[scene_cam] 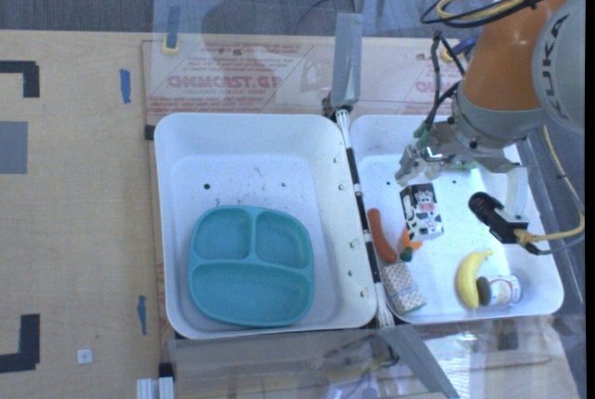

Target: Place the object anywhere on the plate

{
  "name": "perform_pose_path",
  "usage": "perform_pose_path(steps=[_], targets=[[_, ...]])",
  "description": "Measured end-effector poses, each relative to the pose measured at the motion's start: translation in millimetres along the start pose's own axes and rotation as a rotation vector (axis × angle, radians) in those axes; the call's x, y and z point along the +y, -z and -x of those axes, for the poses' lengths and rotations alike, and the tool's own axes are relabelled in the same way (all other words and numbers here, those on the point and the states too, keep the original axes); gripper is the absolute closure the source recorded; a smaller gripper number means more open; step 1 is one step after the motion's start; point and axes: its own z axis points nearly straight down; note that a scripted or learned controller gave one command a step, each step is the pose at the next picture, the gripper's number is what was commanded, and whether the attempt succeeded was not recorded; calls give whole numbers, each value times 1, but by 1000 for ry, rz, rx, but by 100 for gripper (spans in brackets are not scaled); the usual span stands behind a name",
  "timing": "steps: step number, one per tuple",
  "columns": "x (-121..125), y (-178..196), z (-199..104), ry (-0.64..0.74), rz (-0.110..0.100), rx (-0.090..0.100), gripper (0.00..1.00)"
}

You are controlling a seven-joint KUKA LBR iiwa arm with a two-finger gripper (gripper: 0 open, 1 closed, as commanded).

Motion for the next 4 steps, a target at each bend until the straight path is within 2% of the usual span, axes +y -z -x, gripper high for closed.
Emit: perform_pose_path(steps=[1,2,3,4], targets=[[-15,-21,-27,35,0,1,100],[-19,-21,-129,-23,0,1,100],[-49,171,-123,-32,2,0,100],[-76,178,-152,270,0,0,100]])
